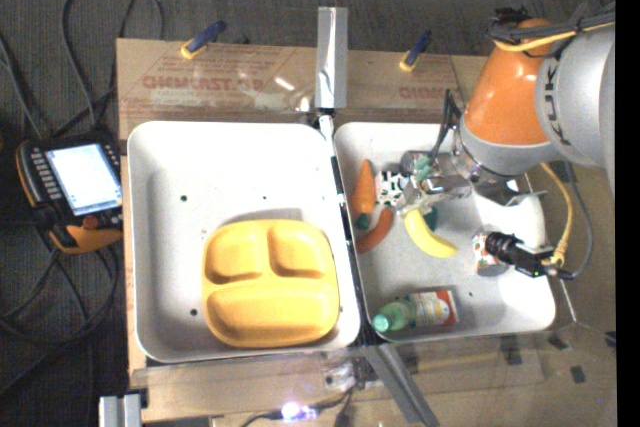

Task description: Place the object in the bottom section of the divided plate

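Note:
A yellow divided plate [268, 282] lies in the left bin [160, 175], toward its front, with two small sections at the back and one wide section at the front. My gripper [418, 183] hangs over the right bin [520, 315], at its back middle. Just below the gripper lies a yellow banana [430, 233]. To its left sit an orange carrot [365, 187], a reddish sausage-like piece [376, 229] and a small black-and-white item [390, 187]. I see nothing held.
A bottle with a green cap [418, 311] lies along the right bin's front wall. A tablet controller [75, 180] rests left of the bench. Blue and yellow clamps [202, 38] grip the cardboard behind the bins.

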### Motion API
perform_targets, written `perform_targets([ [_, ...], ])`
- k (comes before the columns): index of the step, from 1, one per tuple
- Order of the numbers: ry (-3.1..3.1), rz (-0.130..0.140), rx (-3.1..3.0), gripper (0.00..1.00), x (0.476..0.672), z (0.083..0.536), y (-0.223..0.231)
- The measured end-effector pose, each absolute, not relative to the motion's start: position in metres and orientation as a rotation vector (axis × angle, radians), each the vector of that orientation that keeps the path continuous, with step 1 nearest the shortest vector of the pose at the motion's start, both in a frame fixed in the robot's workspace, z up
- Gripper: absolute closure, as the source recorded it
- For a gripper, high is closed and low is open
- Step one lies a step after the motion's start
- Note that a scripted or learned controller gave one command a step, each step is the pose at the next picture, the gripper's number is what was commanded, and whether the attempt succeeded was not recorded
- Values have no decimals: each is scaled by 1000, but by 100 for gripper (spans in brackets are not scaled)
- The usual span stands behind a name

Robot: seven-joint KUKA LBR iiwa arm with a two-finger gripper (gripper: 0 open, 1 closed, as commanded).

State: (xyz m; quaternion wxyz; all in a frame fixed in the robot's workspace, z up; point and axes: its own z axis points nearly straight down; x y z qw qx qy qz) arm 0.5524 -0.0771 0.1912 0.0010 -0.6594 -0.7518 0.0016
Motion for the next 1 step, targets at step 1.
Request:
perform_targets([
  [1, -2559, 5, -1814, 100, 499, 182, -23],
])
